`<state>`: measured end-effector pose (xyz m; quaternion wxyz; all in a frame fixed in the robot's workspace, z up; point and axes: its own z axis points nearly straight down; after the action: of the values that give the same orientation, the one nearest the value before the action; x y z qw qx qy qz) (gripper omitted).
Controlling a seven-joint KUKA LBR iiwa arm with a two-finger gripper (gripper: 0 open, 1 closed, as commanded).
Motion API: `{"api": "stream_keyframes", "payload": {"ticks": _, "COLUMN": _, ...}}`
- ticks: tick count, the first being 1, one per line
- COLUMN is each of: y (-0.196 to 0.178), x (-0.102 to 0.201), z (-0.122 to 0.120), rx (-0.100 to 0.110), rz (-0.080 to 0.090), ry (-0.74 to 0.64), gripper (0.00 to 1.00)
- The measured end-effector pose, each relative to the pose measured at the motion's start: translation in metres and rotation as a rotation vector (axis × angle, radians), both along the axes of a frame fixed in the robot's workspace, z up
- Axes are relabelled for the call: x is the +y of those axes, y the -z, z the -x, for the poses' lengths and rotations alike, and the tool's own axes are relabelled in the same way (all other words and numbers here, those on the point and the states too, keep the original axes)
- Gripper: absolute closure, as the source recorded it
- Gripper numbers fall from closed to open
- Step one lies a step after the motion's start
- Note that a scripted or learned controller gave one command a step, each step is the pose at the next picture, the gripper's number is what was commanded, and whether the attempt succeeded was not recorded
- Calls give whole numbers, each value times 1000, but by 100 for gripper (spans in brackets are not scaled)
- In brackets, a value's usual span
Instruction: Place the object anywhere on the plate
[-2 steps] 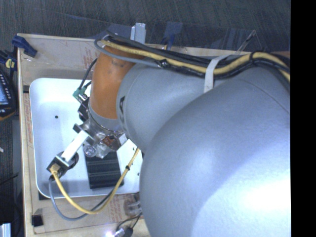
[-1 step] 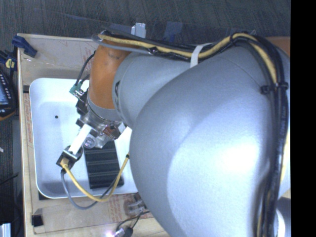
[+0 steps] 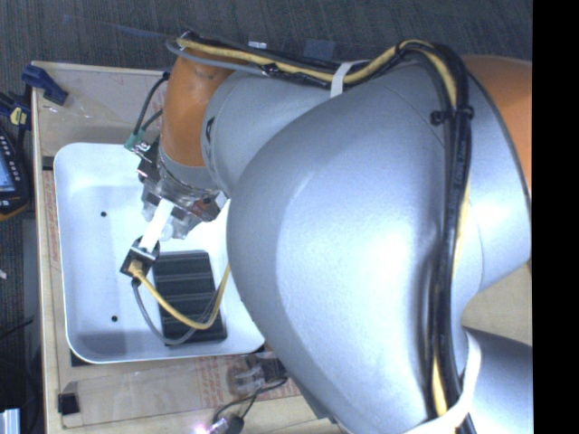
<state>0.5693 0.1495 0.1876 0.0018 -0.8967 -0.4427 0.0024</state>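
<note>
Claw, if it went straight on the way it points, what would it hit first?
Probably the bare white floor of the bin under the claw. I see no object in that line, though depth is hard to judge here.

No text, label, brand, number or sign can be read. A dark device [image 3: 7, 177] at the left edge has a bluish panel, but whatever stands on it is too small and blurred to make out.
</note>
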Motion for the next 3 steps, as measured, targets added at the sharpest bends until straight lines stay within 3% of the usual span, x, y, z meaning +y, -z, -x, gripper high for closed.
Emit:
{"api": "stream_keyframes", "payload": {"ticks": 1, "y": -67, "x": -70, "z": -35, "rx": -5, "rz": -2, "ry": -295, "gripper": 100}}
{"api": "stream_keyframes", "payload": {"ticks": 2, "y": -2, "x": -93, "z": 73, "rx": 3, "rz": 0, "ry": -180, "gripper": 100}}
{"api": "stream_keyframes", "payload": {"ticks": 3, "y": 67, "x": -20, "z": 95, "rx": 3, "rz": 3, "ry": 14, "gripper": 100}}
